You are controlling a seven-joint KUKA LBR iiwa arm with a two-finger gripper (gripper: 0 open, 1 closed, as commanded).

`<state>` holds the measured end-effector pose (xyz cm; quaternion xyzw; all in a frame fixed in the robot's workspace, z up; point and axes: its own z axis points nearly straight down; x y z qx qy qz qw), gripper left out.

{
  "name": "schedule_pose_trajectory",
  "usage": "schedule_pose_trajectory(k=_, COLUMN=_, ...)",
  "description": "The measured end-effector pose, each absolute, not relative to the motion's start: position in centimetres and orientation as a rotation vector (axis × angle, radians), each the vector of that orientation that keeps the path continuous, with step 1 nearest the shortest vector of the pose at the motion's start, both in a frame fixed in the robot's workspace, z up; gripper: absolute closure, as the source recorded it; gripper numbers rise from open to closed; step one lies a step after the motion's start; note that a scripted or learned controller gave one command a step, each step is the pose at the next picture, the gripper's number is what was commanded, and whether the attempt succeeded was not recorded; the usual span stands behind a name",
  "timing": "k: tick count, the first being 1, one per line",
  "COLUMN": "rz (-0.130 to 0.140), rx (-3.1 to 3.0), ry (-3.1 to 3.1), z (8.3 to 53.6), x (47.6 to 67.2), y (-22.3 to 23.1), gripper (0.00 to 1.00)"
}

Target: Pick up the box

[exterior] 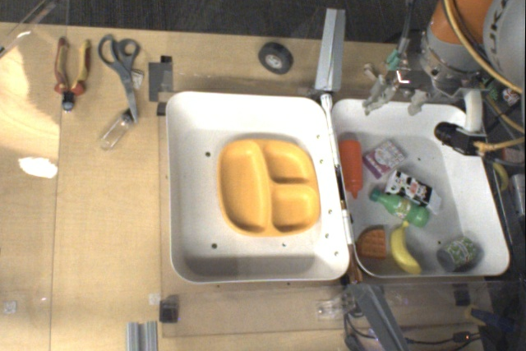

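hovering above the right bin's far rim, end effector state impossible to tell, seemingly poised to reach the small box among clutter below.

Box: small, black and white with printed graphics, laid flat and turned diagonally in the right bin, near its middle. It is touched by the green bottle, just below a purple packet.
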<state>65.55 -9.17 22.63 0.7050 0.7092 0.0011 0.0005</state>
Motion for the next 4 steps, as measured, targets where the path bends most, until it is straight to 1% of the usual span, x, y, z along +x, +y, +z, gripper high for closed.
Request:
schedule_pose_trajectory(k=1, rz=0.002, rx=2.275, ry=2.164, z=13.0, x=62.7, y=-12.3, gripper=0.00)
schedule_pose_trajectory(k=2, rz=0.001, rx=2.229, ry=2.178, z=9.2, x=62.8, y=-12.4, gripper=0.00)
schedule_pose_trajectory(k=3, rz=0.015, rx=2.220, ry=2.195, z=10.3, x=63.1, y=-11.4, gripper=1.00)
schedule_pose_trajectory(k=4, rz=0.007, rx=2.221, ry=2.180, z=10.5, x=63.1, y=-12.2, gripper=0.00)
